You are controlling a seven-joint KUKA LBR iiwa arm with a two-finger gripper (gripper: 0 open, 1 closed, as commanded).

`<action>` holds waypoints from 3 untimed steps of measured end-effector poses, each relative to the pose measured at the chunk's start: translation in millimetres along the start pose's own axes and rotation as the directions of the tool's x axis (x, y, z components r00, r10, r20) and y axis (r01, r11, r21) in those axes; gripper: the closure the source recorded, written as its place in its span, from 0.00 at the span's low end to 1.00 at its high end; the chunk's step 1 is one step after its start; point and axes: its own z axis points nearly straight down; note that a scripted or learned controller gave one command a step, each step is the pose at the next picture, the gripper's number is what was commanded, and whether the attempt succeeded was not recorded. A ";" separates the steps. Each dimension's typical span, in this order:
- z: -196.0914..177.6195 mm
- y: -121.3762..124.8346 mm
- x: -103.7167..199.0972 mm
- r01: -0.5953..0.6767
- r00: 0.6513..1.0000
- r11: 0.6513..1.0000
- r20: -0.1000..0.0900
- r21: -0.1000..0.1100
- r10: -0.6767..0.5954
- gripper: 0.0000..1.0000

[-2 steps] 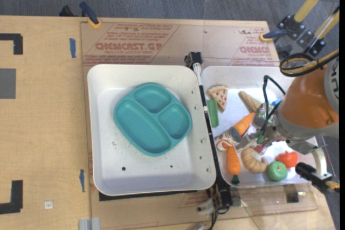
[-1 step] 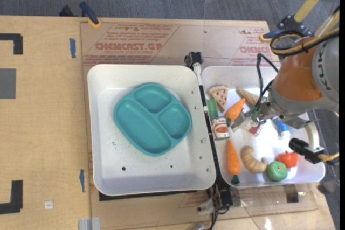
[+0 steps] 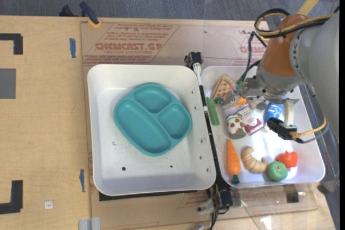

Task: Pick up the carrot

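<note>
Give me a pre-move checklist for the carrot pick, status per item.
1. Carrot visible in right bin, near its front-left corner: ok.
2. Carrot top unobstructed: ok.
3. Gripper over carrot: not ok, it sits toward the bin's back, by the pizza slice.
4. Finger state: cannot tell.
5. Neighbours clear of carrot: not ok, croissant lies close on its right; contact cannot tell.
6. Gripper free of other toys: cannot tell.
</note>
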 end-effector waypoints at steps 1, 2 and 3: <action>-13.2 2.5 0.2 0.006 1.000 1.000 0.004 -0.008 -0.005 1.00; -12.4 2.2 0.3 0.005 1.000 1.000 0.004 -0.006 -0.005 0.00; 0.8 40.4 0.1 -0.087 0.996 0.996 0.002 0.025 0.087 0.00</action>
